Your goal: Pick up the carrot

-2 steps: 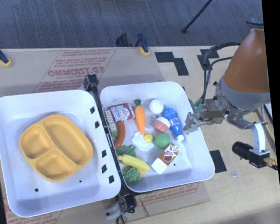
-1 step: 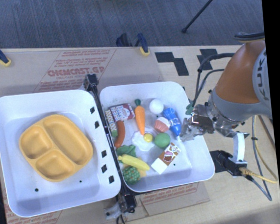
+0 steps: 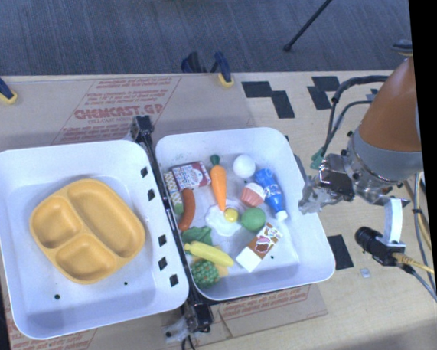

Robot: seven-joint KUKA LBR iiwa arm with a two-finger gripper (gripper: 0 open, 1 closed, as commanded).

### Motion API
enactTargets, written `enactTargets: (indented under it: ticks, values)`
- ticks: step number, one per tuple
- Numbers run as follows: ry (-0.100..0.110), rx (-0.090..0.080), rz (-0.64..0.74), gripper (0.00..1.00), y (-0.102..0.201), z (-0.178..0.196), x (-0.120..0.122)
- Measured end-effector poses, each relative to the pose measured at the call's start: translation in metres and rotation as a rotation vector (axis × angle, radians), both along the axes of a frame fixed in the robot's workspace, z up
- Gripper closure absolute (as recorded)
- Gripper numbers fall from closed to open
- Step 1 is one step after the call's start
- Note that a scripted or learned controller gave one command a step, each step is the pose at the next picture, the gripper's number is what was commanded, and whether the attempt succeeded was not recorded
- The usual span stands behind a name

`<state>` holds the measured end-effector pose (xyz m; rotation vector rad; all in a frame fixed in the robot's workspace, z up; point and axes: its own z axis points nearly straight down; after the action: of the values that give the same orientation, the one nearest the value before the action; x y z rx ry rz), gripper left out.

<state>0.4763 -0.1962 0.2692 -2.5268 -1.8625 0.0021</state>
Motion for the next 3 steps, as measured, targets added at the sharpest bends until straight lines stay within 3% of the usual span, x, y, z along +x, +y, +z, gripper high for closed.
enactTargets:
  ticks: [2, 3]
  values:
    - [0.003, 0.000, -0.099, 1.00, -0.002, -0.017, 0.000]
    - [-0.001, 0.000, -0.102, 1.00, -0.002, -0.007, 0.000]
